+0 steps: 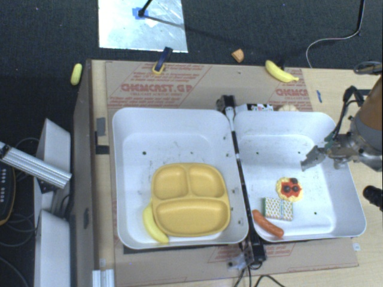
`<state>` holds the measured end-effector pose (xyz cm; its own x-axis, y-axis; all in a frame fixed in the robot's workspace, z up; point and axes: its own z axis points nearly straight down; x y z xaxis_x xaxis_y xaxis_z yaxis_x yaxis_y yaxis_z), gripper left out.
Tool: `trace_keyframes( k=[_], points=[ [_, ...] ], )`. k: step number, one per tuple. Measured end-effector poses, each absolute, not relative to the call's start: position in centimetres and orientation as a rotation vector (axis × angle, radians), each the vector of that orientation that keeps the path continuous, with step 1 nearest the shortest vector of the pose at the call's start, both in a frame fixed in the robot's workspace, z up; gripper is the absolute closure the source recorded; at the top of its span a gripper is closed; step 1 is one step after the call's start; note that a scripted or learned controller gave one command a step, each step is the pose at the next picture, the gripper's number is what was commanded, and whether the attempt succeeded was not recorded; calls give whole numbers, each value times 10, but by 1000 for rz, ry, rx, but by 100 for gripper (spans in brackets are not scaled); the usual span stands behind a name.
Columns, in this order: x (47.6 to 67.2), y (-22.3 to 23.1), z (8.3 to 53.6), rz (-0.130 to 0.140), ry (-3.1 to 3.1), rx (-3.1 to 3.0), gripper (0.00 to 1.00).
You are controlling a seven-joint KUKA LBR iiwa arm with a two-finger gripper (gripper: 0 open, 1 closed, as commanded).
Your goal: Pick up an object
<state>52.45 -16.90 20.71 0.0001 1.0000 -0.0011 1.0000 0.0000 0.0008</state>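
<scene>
The right bin (269, 151) holds three small things near its front. A round yellow toy with red and black marks (289, 188) lies in the middle. Just below it sits a small green-and-white checkered block (278, 208). An orange sausage-shaped toy (267, 224) rests by the front left corner. My gripper (312, 158) hangs over the right side of this bin, up and to the right of the yellow toy and apart from it. I see nothing held in it.
The left bin (167, 133) carries a yellow divided plate (190, 197) with a yellow banana (153, 225) at its front left. Another banana (280, 72) and a small orange piece (238, 55) lie on the bench behind the bins.
</scene>
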Motion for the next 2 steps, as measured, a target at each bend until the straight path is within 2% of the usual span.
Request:
trace_keyframes(
  k=[1, 2],
  points=[
    [529, -141, 84, 2, 2223, 2218, 0],
    [529, -141, 95, 4, 2222, 2218, 100]
  ],
)
